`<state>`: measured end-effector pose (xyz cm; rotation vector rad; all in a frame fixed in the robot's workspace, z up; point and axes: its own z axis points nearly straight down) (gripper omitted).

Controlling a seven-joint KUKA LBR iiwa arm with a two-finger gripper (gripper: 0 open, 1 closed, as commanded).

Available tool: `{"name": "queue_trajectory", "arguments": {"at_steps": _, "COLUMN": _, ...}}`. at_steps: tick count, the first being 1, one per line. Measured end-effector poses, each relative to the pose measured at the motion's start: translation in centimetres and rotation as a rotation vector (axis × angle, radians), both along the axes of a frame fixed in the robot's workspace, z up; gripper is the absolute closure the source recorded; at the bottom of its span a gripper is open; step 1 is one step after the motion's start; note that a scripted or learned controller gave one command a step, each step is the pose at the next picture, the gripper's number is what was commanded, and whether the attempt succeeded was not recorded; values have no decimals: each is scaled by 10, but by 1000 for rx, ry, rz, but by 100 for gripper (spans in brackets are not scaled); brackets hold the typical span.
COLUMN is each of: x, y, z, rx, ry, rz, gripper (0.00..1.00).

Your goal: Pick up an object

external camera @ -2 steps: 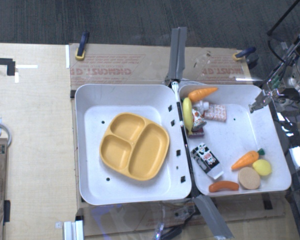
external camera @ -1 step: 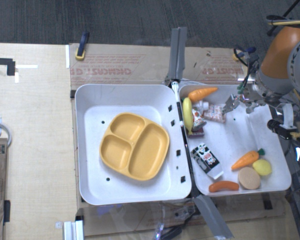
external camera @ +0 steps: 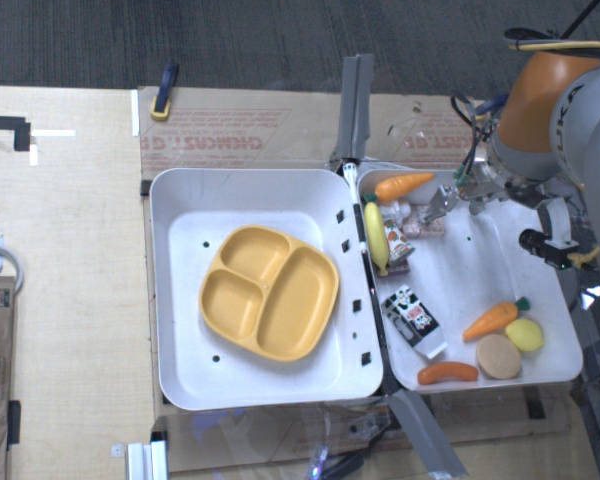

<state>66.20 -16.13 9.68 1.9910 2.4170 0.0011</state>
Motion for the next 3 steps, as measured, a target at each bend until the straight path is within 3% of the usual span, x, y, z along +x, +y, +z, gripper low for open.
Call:
{"name": "queue_trajectory", "arguments": {"at_steps": 2, "x": -4, "y": 4, "z": 0, "rx": 1, "ry": -2, "rz": -75, "gripper": 0}}
{"name": "queue_trajectory", "arguments": {"at_steps": 3, "x": -3, "y": -30, "z": 13, "rx": 4, "ry": 10, "rz": 94, "gripper": 0}}
